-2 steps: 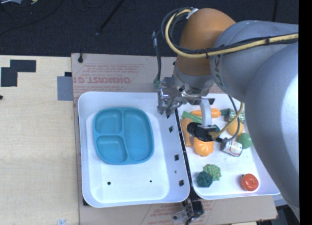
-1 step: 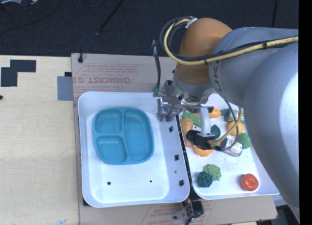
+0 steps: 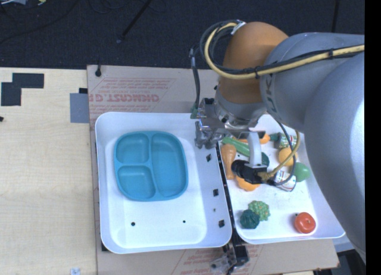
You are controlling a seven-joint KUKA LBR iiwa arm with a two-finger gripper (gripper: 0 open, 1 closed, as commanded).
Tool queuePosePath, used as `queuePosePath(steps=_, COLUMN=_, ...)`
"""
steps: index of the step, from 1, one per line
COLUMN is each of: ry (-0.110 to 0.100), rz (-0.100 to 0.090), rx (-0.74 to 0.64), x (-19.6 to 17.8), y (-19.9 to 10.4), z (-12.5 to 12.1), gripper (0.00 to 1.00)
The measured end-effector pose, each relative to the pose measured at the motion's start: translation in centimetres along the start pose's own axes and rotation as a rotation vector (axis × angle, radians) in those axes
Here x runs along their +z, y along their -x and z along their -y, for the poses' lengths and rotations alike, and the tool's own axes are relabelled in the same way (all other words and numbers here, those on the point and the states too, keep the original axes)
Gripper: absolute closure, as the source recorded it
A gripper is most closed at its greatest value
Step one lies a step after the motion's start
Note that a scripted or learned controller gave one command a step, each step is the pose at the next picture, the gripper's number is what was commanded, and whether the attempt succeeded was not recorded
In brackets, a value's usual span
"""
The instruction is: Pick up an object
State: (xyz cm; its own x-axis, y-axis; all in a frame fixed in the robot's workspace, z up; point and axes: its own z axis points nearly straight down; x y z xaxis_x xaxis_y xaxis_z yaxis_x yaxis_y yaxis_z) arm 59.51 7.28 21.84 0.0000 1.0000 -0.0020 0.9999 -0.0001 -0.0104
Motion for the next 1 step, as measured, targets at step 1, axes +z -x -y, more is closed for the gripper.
queuePosePath(steps=1, ry=0.002, rz=0.000, rx=-0.003, x=0.52, y=-0.39, z=-0.67, gripper=1.00)
